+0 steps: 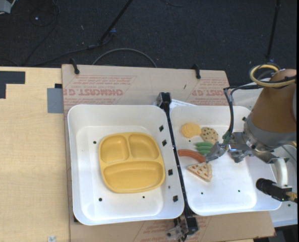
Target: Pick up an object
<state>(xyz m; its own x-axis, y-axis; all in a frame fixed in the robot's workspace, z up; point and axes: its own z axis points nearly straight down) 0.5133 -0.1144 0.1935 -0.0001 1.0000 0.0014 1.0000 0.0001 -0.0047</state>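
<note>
1. Gripper (213,153) hangs low in the right bin (240,205), near its left wall; whether it grips anything cannot be told.
2. Just beside it lie a green bean pod (203,146), red sausage (191,155) and pizza slice (201,171).
3. Left bin (83,205) holds a yellow tray (131,162).

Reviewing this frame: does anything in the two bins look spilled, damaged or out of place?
Nothing stands out. The yellow tray lies flat in the left bin; the toy foods, including the pizza slice, sit grouped in the right bin near the gripper.
</note>
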